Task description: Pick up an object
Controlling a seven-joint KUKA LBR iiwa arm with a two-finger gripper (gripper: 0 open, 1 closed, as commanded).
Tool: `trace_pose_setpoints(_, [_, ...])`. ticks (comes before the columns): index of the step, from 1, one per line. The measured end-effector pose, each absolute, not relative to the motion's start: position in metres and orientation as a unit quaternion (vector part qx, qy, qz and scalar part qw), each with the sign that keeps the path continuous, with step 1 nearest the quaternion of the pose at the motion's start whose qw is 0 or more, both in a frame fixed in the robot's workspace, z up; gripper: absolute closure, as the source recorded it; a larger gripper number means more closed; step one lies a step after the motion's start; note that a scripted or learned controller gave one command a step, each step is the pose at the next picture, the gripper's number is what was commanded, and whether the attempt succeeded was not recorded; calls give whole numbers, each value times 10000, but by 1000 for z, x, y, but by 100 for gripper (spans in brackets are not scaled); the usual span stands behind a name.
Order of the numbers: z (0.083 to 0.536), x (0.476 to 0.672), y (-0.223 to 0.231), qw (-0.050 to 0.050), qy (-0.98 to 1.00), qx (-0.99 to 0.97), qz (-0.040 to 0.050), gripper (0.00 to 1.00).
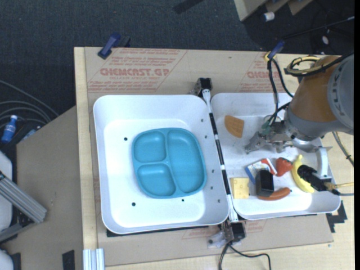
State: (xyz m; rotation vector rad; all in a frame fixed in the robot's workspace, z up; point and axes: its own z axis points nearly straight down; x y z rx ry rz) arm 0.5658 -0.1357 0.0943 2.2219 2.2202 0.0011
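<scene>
Plastic toy food, by the look of it, all sitting in the right bin [242,210]. Nearest the camera: a red-brown sausage [274,194] lying along the front wall, a black block [264,180] touching it from behind, a pale yellow cheese-like square [240,188] at the front-left corner. I'm judging all of these light and rigid, with slick skins.

Just right of those, a yellow banana [304,177] with a red-orange piece [283,165] beside it and a small red-white-blue packet [260,165] to the left. The banana is curved and smooth, likely to squirt out of a pinch unless taken across its middle.

Farther back, an orange wedge [234,125] is sitting alone near the rear-left, well apart from the clutter (best candidate, I'd say: flat faces, clear access on both sides).

The gripper [268,140] is hanging low over the middle of the bin, between wedge and pile; whether the fingers are open or closed I cannot tell, and nothing is visibly held.

The left bin [109,151] is carrying a blue divided plate [167,162] on the same counter [90,83].
</scene>
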Motion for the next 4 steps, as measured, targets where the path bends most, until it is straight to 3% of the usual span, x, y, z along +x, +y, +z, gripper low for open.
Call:
trace_pose_setpoints(1, [81, 631, -116, -117, 7054, 7086, -76, 0])
trace_pose_setpoints(2, [92, 633, -116, -62, 7060, 7082, -53, 100])
trace_pose_setpoints(3, [92, 633, -116, -63, 7060, 7082, -55, 0])
trace_pose_setpoints(4, [85, 667, -134, 7, 7075, 7067, 4, 0])
